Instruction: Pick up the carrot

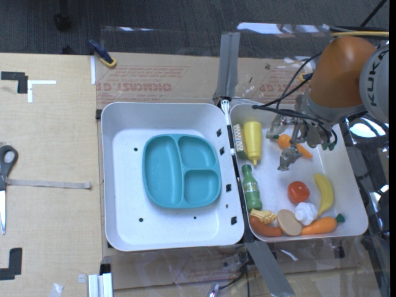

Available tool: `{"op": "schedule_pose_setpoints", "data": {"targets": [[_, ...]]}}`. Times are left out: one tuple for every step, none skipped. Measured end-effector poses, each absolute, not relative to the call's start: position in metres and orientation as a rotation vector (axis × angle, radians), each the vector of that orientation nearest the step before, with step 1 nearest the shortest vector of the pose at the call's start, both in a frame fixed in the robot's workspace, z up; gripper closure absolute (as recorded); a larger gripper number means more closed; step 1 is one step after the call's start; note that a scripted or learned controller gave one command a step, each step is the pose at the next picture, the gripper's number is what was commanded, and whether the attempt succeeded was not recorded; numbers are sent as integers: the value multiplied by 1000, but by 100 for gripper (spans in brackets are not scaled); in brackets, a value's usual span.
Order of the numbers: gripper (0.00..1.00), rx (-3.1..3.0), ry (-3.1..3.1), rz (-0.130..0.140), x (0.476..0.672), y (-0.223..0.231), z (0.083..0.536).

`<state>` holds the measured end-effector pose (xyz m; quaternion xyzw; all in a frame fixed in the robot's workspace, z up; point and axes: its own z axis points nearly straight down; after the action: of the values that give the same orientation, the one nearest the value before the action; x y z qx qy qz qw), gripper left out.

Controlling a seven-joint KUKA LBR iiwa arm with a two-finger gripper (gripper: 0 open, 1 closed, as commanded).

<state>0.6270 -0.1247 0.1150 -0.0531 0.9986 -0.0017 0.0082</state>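
Note:
The carrot (pixel 317 226), orange with a green top at its right end, lies along the front wall of the right bin (pixel 354 184), next to a tan round piece and a white item. My gripper (pixel 292 146) hangs over the back middle of that bin, well behind the carrot and apart from it. A small orange piece (pixel 302 151) shows right at the gripper; I cannot make out what it is or whether it is held.
The right bin also holds a yellow bottle (pixel 252 140), a green bottle (pixel 250 187), a tomato (pixel 298 191), a banana (pixel 324 192) and a corn piece (pixel 262 216). A teal divided plate (pixel 182 171) lies in the left bin. Cables trail from the wrist.

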Motion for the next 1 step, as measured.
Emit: {"op": "schedule_pose_setpoints", "data": {"targets": [[0,28,3137,-1,605,-172,94]]}}
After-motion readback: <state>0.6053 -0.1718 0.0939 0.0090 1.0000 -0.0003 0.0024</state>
